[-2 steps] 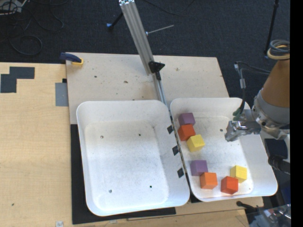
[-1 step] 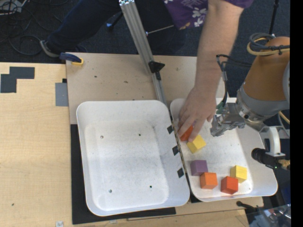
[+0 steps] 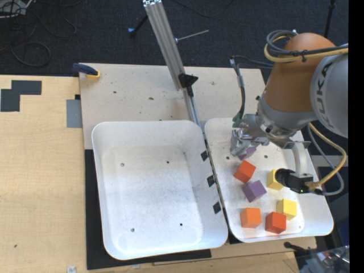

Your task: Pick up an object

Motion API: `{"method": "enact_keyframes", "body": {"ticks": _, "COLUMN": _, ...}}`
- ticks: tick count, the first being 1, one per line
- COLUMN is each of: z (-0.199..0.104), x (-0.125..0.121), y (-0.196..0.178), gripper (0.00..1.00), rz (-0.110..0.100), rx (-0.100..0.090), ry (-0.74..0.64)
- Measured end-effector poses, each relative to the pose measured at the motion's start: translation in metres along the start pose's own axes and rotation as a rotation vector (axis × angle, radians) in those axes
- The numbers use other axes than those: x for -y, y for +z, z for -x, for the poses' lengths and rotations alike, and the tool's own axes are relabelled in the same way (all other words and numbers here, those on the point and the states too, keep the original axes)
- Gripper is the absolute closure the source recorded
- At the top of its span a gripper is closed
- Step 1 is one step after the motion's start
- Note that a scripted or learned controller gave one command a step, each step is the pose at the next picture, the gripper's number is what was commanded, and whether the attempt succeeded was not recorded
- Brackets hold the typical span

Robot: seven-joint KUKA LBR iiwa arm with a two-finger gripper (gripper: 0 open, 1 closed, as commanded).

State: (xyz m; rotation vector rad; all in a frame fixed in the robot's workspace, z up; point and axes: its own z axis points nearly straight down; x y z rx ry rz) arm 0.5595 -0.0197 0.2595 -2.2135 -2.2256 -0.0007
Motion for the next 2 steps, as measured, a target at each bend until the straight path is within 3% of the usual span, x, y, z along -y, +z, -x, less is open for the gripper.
{"method": "enact_keyframes", "body": {"ticks": 2, "z": -0.117, "x": -0.038, "y": 0.018, "gripper": 1.00, "rz": -0.001, "rx": 0.001, "ry": 0.000}}
